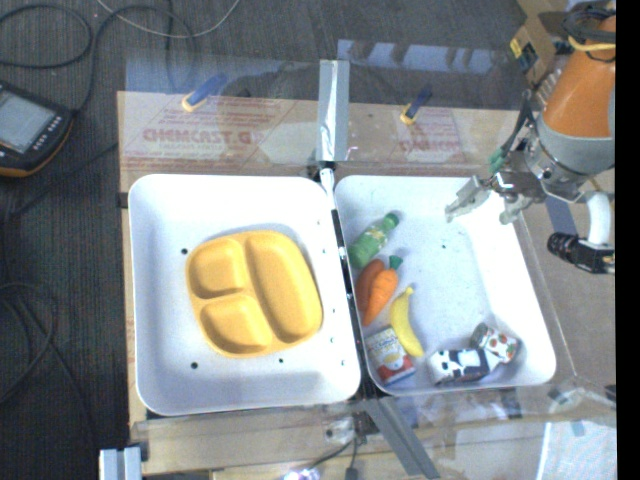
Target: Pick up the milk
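This is looking like a robotics lab rather than a home. Two white bins [150,268] are sitting on a plywood bench [230,133] fitted with clamps [203,91], loose black cables [70,38] are trailing over dark carpet [60,348], and a handheld control pendant [25,128] is lying beside the bench.

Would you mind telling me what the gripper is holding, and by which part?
Nothing: the gripper hangs open above the right bin, far from the milk.

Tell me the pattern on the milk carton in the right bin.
Black and white cow patches, seen in the camera view on the milk lying at the bin's front.
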